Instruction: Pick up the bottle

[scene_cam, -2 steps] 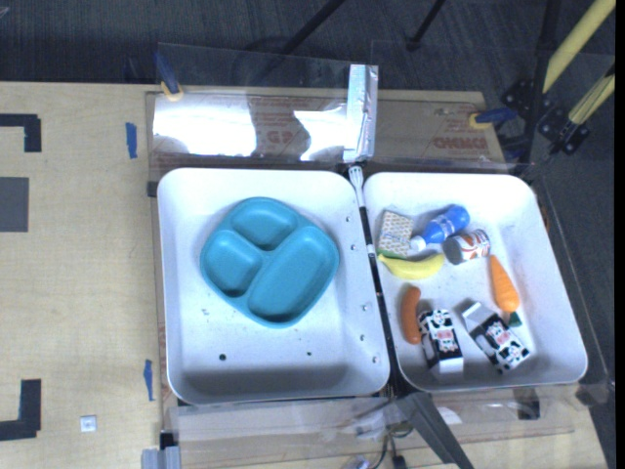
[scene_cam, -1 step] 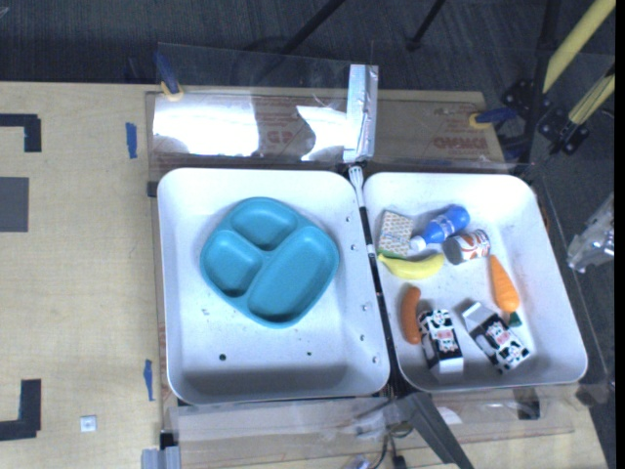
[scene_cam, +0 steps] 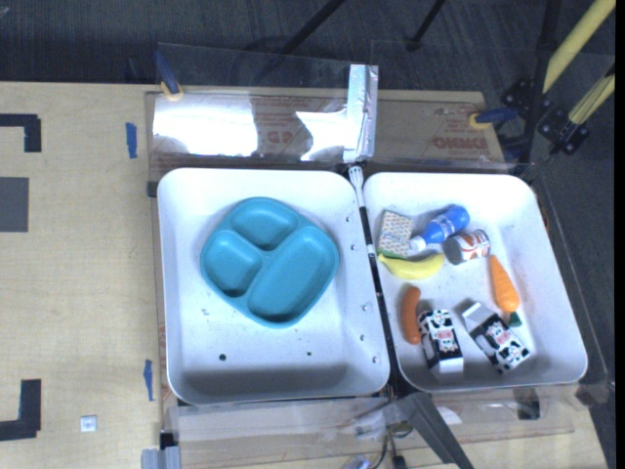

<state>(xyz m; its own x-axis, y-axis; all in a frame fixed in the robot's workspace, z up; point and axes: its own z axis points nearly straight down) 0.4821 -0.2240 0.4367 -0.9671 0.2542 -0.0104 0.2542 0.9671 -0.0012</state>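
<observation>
Two black-and-white cartons [scene_cam: 441, 338] [scene_cam: 500, 340] line the near edge of the right bin [scene_cam: 557, 262] at my bench.

Blue, with a white cap pointing left, the bottle [scene_cam: 441, 228] lies on its side at the far end of that bin, touching a yellow banana [scene_cam: 410, 267] on its near side and just beside a small can [scene_cam: 467, 247]. Two carrots [scene_cam: 504, 286] [scene_cam: 411, 313] lie nearer. A blue divided plate [scene_cam: 269, 259] sits in the left bin [scene_cam: 186, 340]. Whether my gripper is wide or narrow, I cannot tell.

A divided plate [scene_cam: 269, 259] sat in the left bin [scene_cam: 186, 360], while the bottle [scene_cam: 441, 227] lay among toy food at the right bin's [scene_cam: 557, 360] back.
</observation>
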